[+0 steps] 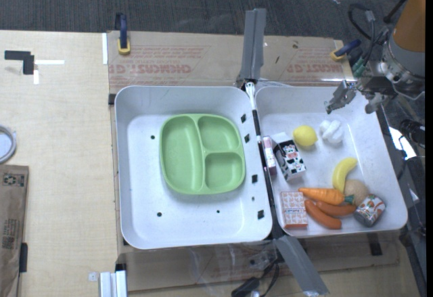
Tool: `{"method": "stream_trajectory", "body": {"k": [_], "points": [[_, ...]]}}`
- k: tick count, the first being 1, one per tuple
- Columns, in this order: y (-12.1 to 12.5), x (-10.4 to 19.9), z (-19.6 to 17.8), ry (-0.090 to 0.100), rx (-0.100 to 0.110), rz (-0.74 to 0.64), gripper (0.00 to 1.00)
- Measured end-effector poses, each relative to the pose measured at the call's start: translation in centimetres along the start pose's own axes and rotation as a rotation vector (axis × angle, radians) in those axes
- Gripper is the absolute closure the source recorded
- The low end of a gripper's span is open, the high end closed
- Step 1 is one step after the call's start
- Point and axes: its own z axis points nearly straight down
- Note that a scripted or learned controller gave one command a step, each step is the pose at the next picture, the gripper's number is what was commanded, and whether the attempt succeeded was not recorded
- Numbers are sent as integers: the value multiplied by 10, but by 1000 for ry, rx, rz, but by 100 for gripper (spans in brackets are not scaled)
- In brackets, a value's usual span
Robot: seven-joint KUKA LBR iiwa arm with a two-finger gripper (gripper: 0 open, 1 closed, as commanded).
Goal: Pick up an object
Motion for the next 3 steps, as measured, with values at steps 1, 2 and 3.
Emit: {"method": "stream_trajectory", "body": {"k": [1,2,3], "points": [[-16,27,149,0,-7,91,0],[-14,25,140,0,-12,95,100],[-14,25,140,-1,-12,95,0]]}}
